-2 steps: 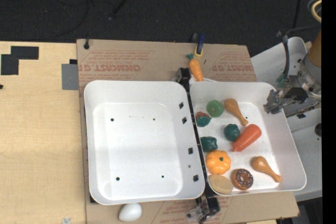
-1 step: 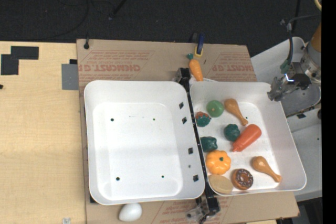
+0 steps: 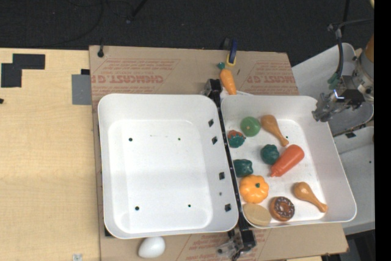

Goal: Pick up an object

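The right bin (image 3: 343,183) holds several toy foods. Among them are a green ball (image 3: 249,126), a tan drumstick (image 3: 275,129), a red pepper (image 3: 287,160), an orange pumpkin (image 3: 254,189), a chocolate donut (image 3: 282,208), a second drumstick (image 3: 308,195) and a beige disc (image 3: 256,214). Two dark green pieces (image 3: 269,153) (image 3: 242,166) and a red-and-green piece (image 3: 235,139) lie between them. My gripper (image 3: 330,104) hangs at the bin's far right corner, just outside the rim and apart from every toy.
The left bin (image 3: 110,162) stands beside the right one, joined by a black clip strip (image 3: 221,150). An orange carrot (image 3: 228,80) lies on the cardboard behind the bins. A white egg (image 3: 151,247) rests at the front edge.
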You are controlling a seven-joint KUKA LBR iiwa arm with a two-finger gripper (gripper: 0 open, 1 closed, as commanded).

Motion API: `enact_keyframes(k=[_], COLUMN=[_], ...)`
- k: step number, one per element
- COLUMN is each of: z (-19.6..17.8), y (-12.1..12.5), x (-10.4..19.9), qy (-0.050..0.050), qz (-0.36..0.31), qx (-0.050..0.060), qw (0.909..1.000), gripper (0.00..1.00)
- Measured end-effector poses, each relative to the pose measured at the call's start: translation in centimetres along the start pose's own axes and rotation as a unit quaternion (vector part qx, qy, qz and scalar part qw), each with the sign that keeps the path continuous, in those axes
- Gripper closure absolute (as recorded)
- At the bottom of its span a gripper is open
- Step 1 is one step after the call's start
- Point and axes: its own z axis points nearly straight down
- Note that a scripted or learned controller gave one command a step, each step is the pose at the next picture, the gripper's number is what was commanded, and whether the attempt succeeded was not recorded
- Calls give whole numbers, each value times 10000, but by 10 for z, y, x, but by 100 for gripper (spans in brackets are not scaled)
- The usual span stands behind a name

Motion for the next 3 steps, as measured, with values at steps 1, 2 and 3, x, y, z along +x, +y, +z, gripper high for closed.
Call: enact_keyframes(k=[1,2,3], z=[21,27,30], y=[45,25,-2], x=[-28,-13,1], qy=[-18,-4,-1], qz=[-6,1,19], qx=[-10,10,14], qw=[10000,10000,10000], gripper=[100,100,100])
